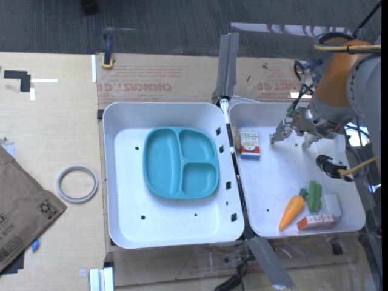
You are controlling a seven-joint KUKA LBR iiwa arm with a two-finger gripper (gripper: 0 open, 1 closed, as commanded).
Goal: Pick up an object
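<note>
A: Three things lie in the right bin (267,214): a small orange-and-white box (249,143) near its upper left corner, a toy carrot (293,210) with green leaves toward the lower right, and a white-and-red box (320,216) just beside the carrot's leafy end.

B: And the hand?

A: Over the upper part of that same bin. The hand (294,133) hangs to the right of the small box, apart from it, fingers spread, with nothing between them.

B: What about the other bin?

A: The left bin (121,162) holds a teal divided plate (181,162), about in its middle.

B: Anything outside the bins?

A: On the table (48,138), a roll of tape (77,183) lies left of the left bin, with a brown cardboard box (24,208) at the edge beyond it.
</note>
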